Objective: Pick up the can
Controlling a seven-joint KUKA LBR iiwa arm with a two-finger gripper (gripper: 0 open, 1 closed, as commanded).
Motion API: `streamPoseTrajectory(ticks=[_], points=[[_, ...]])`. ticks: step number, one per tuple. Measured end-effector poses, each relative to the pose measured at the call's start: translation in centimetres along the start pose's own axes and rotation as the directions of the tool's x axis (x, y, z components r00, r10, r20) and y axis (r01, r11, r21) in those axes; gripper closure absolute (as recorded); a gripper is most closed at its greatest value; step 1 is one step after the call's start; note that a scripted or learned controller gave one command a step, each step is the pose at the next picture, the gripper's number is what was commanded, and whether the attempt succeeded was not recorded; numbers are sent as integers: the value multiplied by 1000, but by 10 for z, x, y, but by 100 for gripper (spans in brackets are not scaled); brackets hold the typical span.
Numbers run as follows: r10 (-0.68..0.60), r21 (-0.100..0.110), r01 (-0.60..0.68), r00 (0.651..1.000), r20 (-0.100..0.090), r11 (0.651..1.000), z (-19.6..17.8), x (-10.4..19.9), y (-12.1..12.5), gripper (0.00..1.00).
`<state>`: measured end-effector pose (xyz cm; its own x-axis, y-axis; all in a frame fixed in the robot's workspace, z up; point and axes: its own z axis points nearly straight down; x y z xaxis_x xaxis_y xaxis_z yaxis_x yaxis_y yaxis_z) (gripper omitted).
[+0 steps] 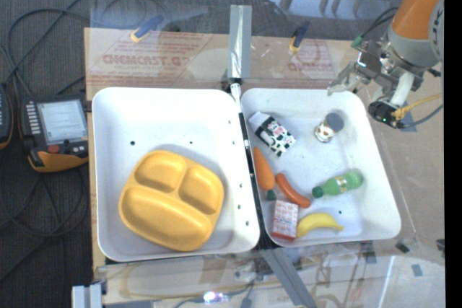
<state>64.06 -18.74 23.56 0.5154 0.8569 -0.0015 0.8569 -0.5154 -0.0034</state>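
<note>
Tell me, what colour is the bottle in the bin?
Green. The bottle lies in the right bin, clearest in the camera view.

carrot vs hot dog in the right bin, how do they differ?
Colour: the carrot is orange with a green end; the hot dog is redder, with no green. Place: the carrot lies against the bin's left wall; the hot dog sits nearer the middle, by the green bottle. Both are slim, lying flat, slanted the same way.

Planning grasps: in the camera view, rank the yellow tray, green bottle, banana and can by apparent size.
1. yellow tray, by far the largest
2. green bottle and banana: too alike to rank
3. can, the smallest
</note>
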Motion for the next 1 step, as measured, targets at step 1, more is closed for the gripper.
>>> streamPoseTrajectory(ticks=[1], points=[[25, -2, -25, 1000, -3, 1000, 140, -3, 17, 0]])
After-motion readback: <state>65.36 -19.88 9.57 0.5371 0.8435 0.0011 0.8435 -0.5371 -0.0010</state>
